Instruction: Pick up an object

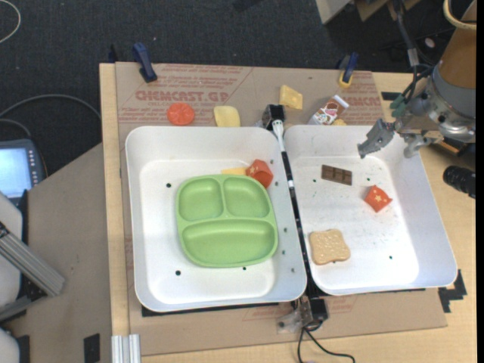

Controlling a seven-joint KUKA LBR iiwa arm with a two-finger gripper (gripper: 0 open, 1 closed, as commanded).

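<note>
End effector (pixel 393 136) hovering over the far edge of the right bin (pixel 423 203), fingers spread, nothing between them. Candidates all sit below and toward the camera from it: brown chocolate bar (pixel 336 175) nearest, just down-left; red block (pixel 377 198) a bit further, almost straight below in frame; cracker (pixel 329 246) well apart, at the near-left corner. Red block looks like the best pick (probably light rigid plastic, chunky enough for a side pinch across opposite faces). Chocolate bar and cracker both flat and thin, likely hard to get fingers under, prone to sliding on the smooth bin floor. Far left of the end effector, in the left bin (pixel 151 225): green divided plate (pixel 225 221) with a second red piece (pixel 260 172) touching its far rim. On the tabletop beyond the bins: orange disc (pixel 181 114), two yellow pieces, small printed packet (pixel 327 113) (print too small to read). Cardboard sheet (pixel 249 89) stamped "CHEMCAST G P", partly covered.
</note>
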